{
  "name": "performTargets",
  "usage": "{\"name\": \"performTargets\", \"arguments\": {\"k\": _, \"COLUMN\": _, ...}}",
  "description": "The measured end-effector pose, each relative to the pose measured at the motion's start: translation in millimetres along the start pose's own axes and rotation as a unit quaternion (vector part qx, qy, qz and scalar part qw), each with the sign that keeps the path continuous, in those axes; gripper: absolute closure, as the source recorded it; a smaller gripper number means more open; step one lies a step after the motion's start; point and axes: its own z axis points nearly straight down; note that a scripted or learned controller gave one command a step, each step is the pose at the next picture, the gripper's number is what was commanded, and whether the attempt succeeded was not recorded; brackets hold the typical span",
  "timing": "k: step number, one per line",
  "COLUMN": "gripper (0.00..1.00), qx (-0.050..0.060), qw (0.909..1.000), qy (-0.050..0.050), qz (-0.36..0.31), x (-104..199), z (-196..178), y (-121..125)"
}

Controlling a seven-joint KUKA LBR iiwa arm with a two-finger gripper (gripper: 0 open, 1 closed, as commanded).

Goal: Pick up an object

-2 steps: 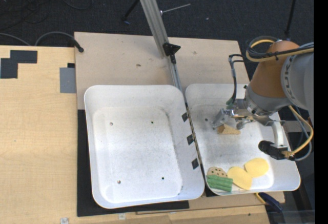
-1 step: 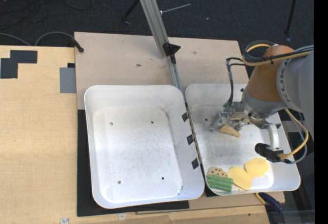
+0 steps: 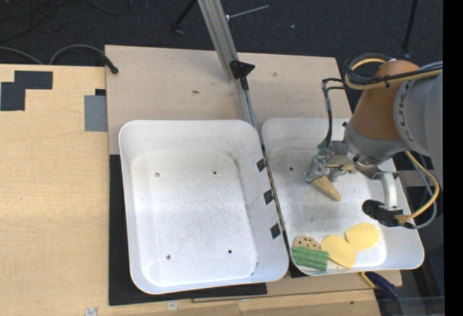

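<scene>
While the arm (image 3: pixel 394 112) is reaching into the right bin (image 3: pixel 405 253) from the right, the jaws (image 3: pixel 320 171) are sitting low over the bin floor, near the middle of its upper half. Their opening cannot be determined at this resolution, and no object is visibly seated between them, so a hold cannot be confirmed.

A tan cone-shaped piece (image 3: pixel 329 189) is lying on the bin floor just below the jaws, apparently touching or nearly touching them. It is judged to be the likely target. Whether it is resting free or is already being pinched cannot be told.

Other candidate objects are lying well below the jaws, grouped against the near rim of the same bin: two yellow discs (image 3: pixel 351 242), a green ribbed piece (image 3: pixel 311 258) and a small brown dotted piece (image 3: pixel 306 242). The left bin (image 3: pixel 137 141) is lying to the far side of the divider from the jaws.

Task progress is judged as follows. The approach and descent are appearing complete, since the jaws are positioned at an object. The closing on the object, if not yet made, and the lift clear of the bin floor are remaining. No object is being carried above the surface (image 3: pixel 173 83) at this moment.
</scene>
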Motion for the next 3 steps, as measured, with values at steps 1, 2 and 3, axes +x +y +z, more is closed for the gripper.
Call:
{"name": "performTargets", "arguments": {"k": 1, "gripper": 1.00, "qx": -0.002, "qw": 1.0000, "qy": -0.001, "qz": 0.000, "x": 2.0, "z": -57.4, "y": -8.1}}
{"name": "performTargets", "arguments": {"k": 2, "gripper": 1.00, "qx": -0.003, "qw": 1.0000, "qy": -0.001, "qz": -0.003, "x": -0.3, "z": -120.9, "y": -6.4}}
{"name": "performTargets", "arguments": {"k": 3, "gripper": 1.00, "qx": -0.004, "qw": 1.0000, "qy": -0.001, "qz": -0.003, "x": -2.1, "z": -184.0, "y": -1.9}}
